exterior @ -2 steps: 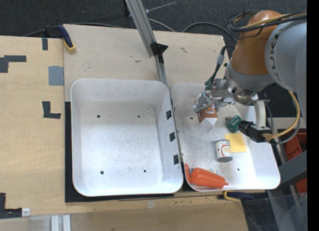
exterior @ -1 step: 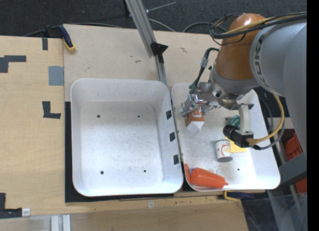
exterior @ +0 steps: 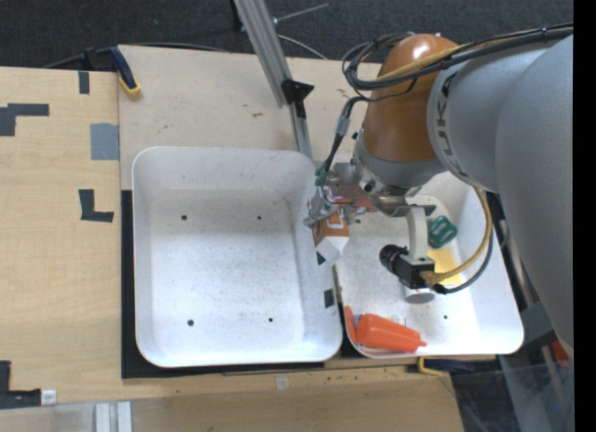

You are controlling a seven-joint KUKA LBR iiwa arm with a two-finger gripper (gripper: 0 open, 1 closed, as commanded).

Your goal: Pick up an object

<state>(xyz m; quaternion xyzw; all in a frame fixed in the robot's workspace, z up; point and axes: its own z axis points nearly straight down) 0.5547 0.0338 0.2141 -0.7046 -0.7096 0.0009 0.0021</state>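
Objects for picking sit in the right bin: an orange carrot-shaped toy lies at the front edge near the divider, a green piece and a yellow piece lie farther back, partly hidden by the arm. Gripper is over the left rim of the right bin, just beside the wall shared w/ the left bin. Something small, orange and white, shows right at the gripper tip, but it's too cluttered to say if that's a held item or part of the tool; can't tell how far open it stands, or if it has hold of anything. Carrot toy looks light and prob. rigid plastic or foam, smooth so maybe slippery, tapered — best taken across the thicker middle, not the pointed end, approx. square to its long axis. Green and yellow pieces look small and light; hard to judge grip pts since they're half covered.
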